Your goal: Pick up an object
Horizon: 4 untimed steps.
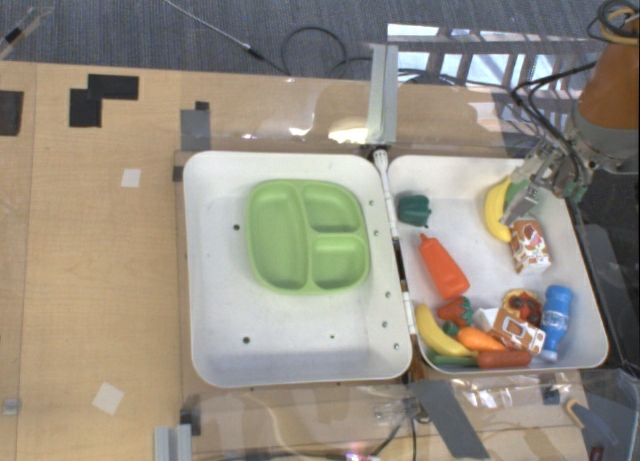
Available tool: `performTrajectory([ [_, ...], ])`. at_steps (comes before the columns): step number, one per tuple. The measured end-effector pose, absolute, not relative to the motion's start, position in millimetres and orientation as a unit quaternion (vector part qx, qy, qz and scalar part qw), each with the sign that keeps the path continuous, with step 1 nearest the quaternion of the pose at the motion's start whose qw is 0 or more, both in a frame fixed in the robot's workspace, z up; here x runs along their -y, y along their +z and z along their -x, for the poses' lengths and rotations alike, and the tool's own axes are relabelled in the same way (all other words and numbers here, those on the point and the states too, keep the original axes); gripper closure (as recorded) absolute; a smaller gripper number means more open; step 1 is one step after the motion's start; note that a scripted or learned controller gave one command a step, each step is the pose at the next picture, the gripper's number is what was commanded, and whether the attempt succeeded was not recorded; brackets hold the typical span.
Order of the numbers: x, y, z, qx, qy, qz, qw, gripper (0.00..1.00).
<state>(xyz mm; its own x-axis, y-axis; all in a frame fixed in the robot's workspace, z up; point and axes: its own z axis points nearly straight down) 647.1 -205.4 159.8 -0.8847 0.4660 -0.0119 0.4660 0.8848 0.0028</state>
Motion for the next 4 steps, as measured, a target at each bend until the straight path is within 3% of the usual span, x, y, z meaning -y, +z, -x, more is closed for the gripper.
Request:
performTrajectory([
  [1,162,89,-641.1,-0.969,0.0005,-0.248,0.007,0.0],
  [2,162,103,-643.8,-0.969,0.0006,-0.245,0.011,1.0],
  [3,79,240,-629.8,-0.983,0.0023,-0.186,0.012,1.0],
  [4,89,98,-607.0,-0.997,0.0004,-0.078,0.006,1.0],
])
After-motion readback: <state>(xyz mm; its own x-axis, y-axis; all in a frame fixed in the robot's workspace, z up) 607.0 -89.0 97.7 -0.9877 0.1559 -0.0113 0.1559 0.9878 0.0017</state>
